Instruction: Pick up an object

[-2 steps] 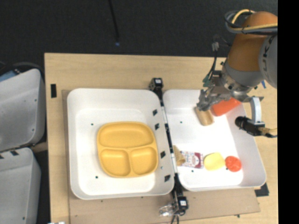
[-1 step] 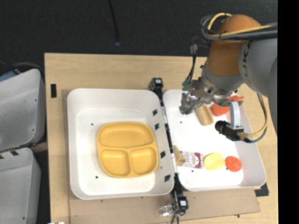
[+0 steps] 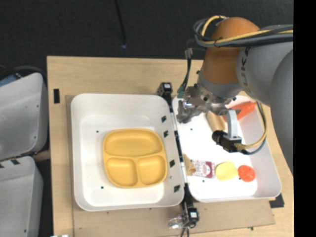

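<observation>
Arm (image 3: 256,53) comes in from the right of the frame and sits low over the upper left corner of the right bin (image 3: 266,181). The hand (image 3: 190,107) is down by the divider between the bins; you can't tell from this angle how far it's open or whether it has anything, since the wrist blocks it.

Candidates for the pick all lie in the right bin: a yellow round piece (image 3: 226,170) and an orange-red ball (image 3: 246,173) just beside each other near the lower edge, a small printed packet (image 3: 200,169) to their left, and an orange-red item (image 3: 244,108) partly under the arm at the top.

Left bin (image 3: 84,191) holds a yellow divided tray (image 3: 134,157), centre frame.

My read: the corner position gives you poor reach on the lower items; expect a wall clash risk.
</observation>
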Robot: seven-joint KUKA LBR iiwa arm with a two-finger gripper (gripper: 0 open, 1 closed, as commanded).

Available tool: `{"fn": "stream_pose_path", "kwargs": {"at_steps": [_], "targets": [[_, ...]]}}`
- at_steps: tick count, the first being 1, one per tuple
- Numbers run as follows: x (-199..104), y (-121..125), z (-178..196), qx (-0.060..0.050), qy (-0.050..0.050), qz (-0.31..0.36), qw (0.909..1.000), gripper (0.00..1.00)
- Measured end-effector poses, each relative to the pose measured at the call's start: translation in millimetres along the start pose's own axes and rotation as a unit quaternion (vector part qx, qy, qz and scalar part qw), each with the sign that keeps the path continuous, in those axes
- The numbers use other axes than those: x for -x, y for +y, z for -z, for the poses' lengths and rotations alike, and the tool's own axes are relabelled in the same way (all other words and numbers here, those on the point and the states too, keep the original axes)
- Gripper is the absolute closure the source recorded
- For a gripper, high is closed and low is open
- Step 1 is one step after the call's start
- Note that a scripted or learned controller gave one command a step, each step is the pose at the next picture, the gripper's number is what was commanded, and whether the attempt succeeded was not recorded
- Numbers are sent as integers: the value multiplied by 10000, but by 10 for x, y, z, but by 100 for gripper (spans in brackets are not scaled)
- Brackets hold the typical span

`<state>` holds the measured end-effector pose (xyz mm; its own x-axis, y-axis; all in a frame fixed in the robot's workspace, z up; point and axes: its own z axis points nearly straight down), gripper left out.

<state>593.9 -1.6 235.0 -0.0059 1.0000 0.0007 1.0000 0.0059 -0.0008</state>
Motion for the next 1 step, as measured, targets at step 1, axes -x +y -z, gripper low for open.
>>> {"fn": "stream_pose_path", "kwargs": {"at_steps": [1], "targets": [[-627, 13, -3, 11, 3, 7, 10000, 100]]}}
